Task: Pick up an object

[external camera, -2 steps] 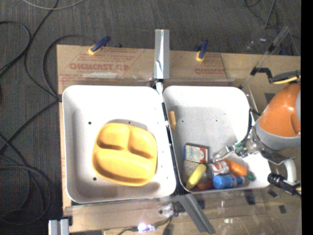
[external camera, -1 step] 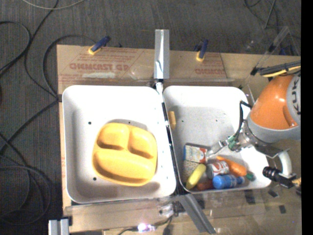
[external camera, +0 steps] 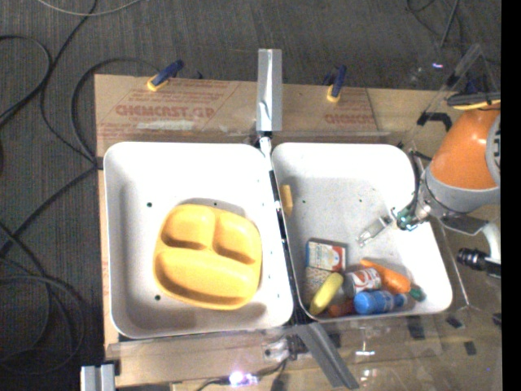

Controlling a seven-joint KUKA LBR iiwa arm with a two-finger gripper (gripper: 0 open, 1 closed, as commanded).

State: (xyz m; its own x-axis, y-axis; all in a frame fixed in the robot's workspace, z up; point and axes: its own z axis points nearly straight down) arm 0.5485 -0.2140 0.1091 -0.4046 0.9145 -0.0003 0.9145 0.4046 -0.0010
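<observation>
The right bin (external camera: 342,169) holds a heap of small objects in its near corner: a small red and white carton (external camera: 325,257), a yellow banana-shaped piece (external camera: 327,292), a red and white can (external camera: 366,280), an orange carrot (external camera: 391,278) and a blue bottle (external camera: 376,302). A short orange stick (external camera: 286,196) lies alone by the bin's left wall. My gripper (external camera: 371,233) hangs over the bin's right half, just above and right of the carton, apart from the heap. Nothing shows in its grasp.
The left bin (external camera: 130,177) carries a large yellow compartment tray (external camera: 210,255). A metal divider post (external camera: 269,88) stands at the back between the bins. The arm's orange band (external camera: 464,157) overhangs the right bin's right wall. Clamps and cables lie behind the bench.
</observation>
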